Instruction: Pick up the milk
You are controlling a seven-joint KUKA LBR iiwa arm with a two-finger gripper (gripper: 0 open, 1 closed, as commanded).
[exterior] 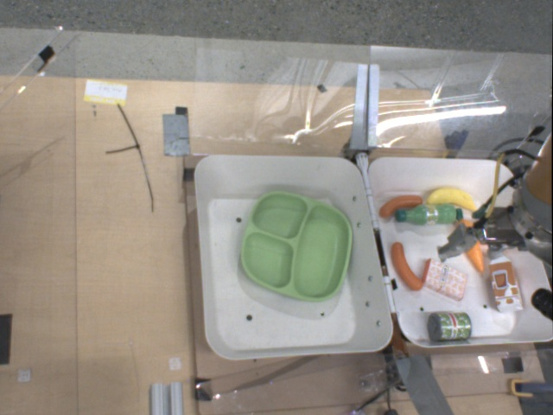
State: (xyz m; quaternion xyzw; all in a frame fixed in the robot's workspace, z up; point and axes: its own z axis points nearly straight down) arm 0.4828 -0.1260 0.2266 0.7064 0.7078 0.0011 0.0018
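The milk (504, 284) is a small brown-and-white carton lying flat near the right edge of the right bin (406, 335). My gripper (462, 246) hangs over the middle of that bin, a little to the left of the carton and above it in the image, not touching it. An orange carrot (476, 255) lies right under the gripper's tip. The grey arm comes in from the right and covers the bin's far right side.
The right bin also holds a banana (452, 197), a green bottle (429, 215), two sausages (400, 206) (407, 266), a pink patterned packet (447, 279) and a green can (449, 325). A green divided plate (296, 245) lies in the left bin (216, 318).
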